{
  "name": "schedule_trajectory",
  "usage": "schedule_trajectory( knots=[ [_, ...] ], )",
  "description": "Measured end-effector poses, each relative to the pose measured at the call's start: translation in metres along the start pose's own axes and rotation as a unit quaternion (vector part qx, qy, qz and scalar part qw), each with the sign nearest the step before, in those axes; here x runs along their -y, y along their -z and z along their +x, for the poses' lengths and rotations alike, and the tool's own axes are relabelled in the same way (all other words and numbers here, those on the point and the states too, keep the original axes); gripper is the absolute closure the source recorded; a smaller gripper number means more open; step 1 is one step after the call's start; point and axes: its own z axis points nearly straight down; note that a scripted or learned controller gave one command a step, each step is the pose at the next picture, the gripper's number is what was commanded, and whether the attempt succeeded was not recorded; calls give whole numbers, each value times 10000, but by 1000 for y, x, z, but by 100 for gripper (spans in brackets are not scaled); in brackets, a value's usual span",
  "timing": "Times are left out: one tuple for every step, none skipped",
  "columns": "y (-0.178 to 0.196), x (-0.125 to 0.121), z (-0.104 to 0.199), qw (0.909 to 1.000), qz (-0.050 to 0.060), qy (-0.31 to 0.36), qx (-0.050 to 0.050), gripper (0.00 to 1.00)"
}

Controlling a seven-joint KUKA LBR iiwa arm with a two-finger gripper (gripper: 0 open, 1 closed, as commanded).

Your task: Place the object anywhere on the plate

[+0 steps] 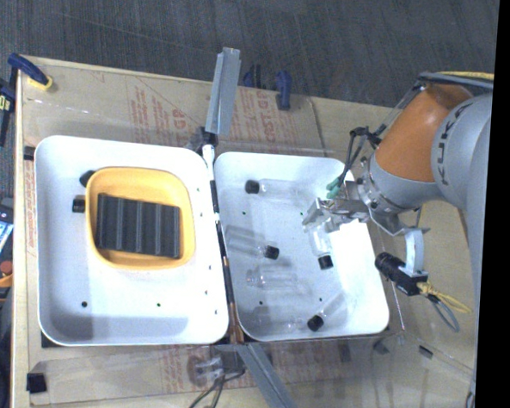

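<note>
Here, two white bins side by side: left bin (51, 298) bearing a yellow plate (144, 183) with a dark ribbed insert (139, 226). Right bin (351, 317) scattered with clear, hard-to-see items and small black caps (271, 252), none on the plate. Gripper (323, 218) low over the right bin's upper right part; cannot tell its state. Between the bins, only their touching rims.

Even overhead light, white bins (351, 321) glaring slightly, soft shadows, mildly grainy focus
</note>
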Motion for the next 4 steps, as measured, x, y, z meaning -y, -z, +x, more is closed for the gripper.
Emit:
schedule_trajectory(
  knots=[
    [35, 9, 81, 9999, 6, 167, -9, 100],
    [55, -30, 172, 9997, 0, 245, -10, 100],
    [-2, -56, 206, 9956, 19, 934, -6, 100],
    [-2, -57, 205, 9957, 16, 932, -5, 0]
  ],
)
